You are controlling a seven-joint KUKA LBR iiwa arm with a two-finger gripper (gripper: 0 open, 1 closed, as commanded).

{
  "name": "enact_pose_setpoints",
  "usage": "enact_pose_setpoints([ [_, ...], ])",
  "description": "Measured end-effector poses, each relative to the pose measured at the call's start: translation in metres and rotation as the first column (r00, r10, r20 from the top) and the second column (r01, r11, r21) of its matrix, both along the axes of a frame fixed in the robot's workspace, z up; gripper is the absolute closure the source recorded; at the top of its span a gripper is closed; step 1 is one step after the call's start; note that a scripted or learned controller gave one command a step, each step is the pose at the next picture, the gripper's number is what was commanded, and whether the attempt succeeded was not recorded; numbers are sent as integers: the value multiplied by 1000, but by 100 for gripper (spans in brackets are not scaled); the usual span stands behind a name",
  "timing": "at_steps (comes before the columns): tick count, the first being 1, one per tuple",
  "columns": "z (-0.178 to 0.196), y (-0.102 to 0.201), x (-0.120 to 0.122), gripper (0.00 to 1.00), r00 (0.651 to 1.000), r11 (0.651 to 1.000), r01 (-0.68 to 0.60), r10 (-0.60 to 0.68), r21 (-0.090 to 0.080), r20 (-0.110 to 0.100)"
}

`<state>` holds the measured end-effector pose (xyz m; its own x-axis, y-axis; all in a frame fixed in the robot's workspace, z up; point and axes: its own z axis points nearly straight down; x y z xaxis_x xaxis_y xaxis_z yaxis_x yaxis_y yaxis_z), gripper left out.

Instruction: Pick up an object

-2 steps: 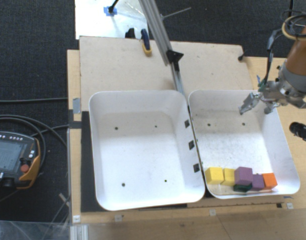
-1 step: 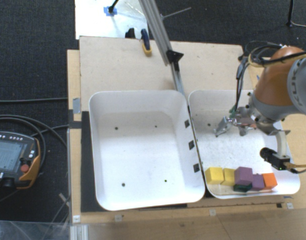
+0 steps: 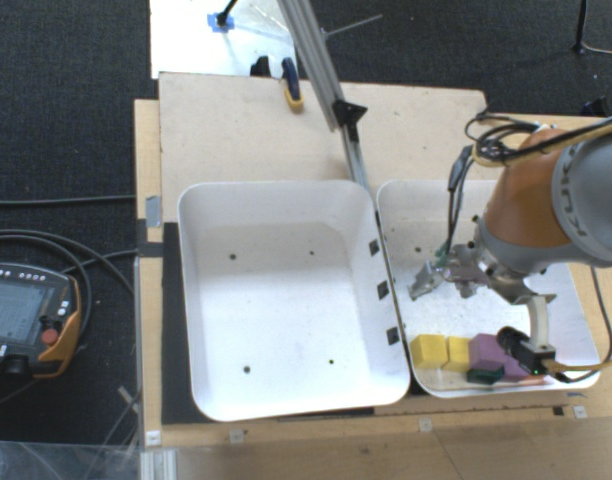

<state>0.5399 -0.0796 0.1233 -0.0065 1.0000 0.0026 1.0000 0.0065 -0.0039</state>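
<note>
Nearby, a yellow block (image 3: 429, 349) lies apart from the hand (image 3: 424, 282).

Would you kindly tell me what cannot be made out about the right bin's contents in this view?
In the camera view:
right bin: its right side is hidden beneath the arm.
purple block: its right end is covered by part of the arm.
dark green thing: too small and dark to identify.

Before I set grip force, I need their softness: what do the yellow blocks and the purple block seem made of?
Yellow blocks: probably foam or sponge, matte, soft rounded edges, no glare. Purple block: likely the same, dull flat colour. Painted wood cannot be ruled out.
</note>
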Motion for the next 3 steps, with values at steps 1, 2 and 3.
enact_pose_setpoints([
  [1, 13, -3, 3, 100, 1000, 1000, 4, -4, -3, 9],
  [2, 12, -3, 3, 0, 1000, 1000, 3, -3, -2, 8],
  [3, 24, -3, 4, 100, 1000, 1000, 1, -1, -2, 11],
])
